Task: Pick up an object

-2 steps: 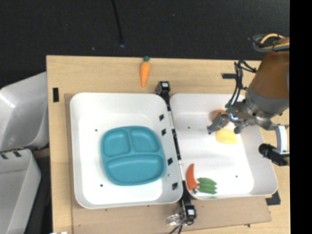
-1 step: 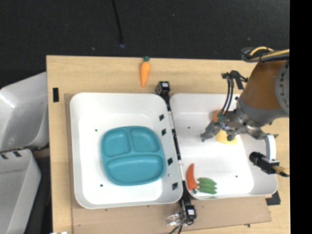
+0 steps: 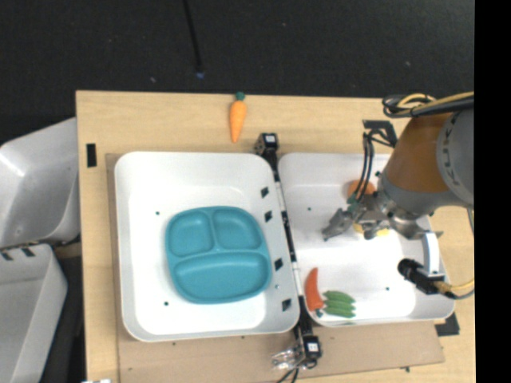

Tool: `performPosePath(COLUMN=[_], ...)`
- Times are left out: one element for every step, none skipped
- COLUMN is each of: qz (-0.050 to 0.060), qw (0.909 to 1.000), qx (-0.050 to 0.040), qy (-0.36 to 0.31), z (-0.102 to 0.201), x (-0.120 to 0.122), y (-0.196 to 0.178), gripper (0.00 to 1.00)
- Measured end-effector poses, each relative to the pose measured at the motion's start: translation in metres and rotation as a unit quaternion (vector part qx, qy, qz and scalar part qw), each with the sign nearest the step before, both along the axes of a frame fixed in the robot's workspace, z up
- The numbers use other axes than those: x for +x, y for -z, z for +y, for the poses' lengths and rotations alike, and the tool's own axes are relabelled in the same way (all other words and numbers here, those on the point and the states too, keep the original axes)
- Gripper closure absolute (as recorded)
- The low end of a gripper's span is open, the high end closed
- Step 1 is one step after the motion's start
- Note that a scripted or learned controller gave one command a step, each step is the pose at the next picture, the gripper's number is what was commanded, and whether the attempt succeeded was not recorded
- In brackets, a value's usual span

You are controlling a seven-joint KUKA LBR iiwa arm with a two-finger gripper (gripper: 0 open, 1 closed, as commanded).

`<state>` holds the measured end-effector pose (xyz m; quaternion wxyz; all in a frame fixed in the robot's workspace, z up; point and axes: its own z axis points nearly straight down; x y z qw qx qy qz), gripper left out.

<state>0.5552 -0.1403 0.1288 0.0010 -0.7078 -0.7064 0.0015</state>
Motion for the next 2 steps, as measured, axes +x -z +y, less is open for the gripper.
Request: performPosePath(qz=[-0.004, -0.005], qw=[1.0000, 1.0000], qx=[-0.0003, -0.0006], qy=[0.002, 0.002], z=[-0.001, -0.007], x=[0.002, -0.005], y=[-0.014, -0.063], gripper=[1.00, 1.00])
